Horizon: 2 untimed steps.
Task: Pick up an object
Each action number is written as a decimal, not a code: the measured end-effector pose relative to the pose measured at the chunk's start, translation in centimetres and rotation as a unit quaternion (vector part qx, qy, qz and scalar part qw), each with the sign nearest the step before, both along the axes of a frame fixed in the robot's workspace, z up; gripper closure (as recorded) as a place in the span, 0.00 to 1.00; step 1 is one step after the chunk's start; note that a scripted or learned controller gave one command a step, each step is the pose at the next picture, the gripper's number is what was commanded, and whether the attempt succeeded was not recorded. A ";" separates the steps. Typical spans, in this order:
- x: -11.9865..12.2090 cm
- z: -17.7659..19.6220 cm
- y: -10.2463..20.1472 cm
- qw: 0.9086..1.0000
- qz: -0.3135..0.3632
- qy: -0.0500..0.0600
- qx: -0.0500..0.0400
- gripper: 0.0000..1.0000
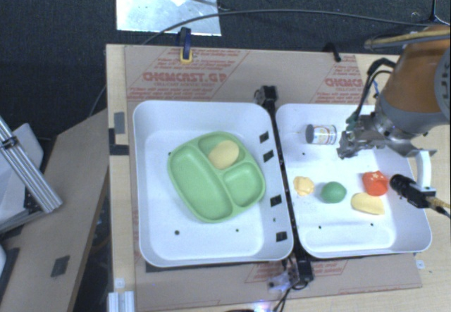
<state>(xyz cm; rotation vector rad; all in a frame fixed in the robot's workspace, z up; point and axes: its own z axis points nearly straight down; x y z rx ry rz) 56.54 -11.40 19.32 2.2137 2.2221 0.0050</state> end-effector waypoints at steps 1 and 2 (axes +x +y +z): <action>0.2 5.4 0.0 1.000 0.000 -0.001 0.000 1.00; 1.8 6.0 5.3 1.000 0.003 0.001 0.001 1.00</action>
